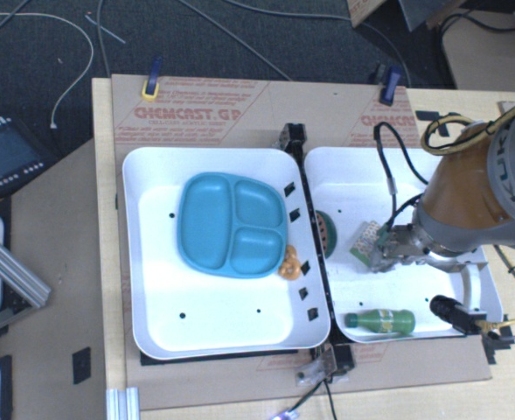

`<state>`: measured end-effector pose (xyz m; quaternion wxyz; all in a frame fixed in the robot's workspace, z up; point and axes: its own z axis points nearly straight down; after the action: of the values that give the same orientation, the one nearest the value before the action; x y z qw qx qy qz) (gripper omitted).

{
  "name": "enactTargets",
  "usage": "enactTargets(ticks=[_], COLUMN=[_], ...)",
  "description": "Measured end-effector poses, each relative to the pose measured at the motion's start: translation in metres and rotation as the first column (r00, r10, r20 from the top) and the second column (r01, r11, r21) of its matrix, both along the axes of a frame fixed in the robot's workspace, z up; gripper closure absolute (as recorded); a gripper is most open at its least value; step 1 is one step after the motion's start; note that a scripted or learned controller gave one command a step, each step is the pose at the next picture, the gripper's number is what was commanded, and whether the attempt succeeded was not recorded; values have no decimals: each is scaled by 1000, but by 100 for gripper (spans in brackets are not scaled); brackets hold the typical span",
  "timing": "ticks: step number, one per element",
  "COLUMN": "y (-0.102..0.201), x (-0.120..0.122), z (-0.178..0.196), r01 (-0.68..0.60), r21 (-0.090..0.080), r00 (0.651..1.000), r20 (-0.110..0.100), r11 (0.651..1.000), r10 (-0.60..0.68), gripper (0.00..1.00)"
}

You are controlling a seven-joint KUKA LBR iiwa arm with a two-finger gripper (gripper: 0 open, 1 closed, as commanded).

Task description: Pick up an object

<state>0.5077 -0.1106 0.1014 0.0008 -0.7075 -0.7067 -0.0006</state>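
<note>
Blue plastic, a three-part plate (231, 224), lies in the left bin (152, 304), with a small orange lump (289, 265) at its rim. In the right bin (344, 182) the gripper (386, 254) is down just beside a small green-and-white packet (365, 240). I cannot tell whether it is parted or closed. A green bottle (381, 322) lies on its side nearby.

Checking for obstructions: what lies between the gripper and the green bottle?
Nothing; the camera view shows bare white bin floor between gripper and green bottle.
</note>
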Motion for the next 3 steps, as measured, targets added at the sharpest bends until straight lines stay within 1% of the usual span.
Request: enactTargets(ticks=[1,2,3], y=[3,3,3], x=[1,3,3], z=[64,118,108], r01=[-2,-3,-1], r21=[-3,-3,-1], r00=[1000,1000,1000], r20=[6,7,-2], r11=[1000,1000,1000], r10=[2,3,1], gripper=[100,100,100])
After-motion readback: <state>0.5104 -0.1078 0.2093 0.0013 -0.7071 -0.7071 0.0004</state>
